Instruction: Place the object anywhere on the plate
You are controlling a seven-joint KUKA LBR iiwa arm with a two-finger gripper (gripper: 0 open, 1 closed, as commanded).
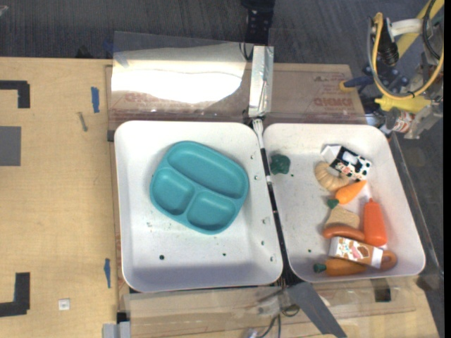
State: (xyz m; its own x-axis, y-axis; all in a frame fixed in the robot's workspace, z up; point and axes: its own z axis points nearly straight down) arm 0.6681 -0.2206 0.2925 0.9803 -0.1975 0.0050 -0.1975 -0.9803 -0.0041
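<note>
A teal plate (199,186) with three compartments lies in the left bin (134,252), a little left of its middle. The right bin (303,252) holds the toy food. A small dark green piece (280,163) sits alone near the divider. Along the right side lie a black-and-white toy (349,163), a beige pastry (325,176), an orange carrot (350,191), an orange-red bottle (374,222), a hot dog (342,224) and a labelled bottle (361,252) on its side.
Yellow cables and grey hardware (398,62) stand beyond the right bin's far right corner. A shiny foil-covered panel (183,83) lies behind the left bin. Wooden bench top (49,189) extends to the left.
</note>
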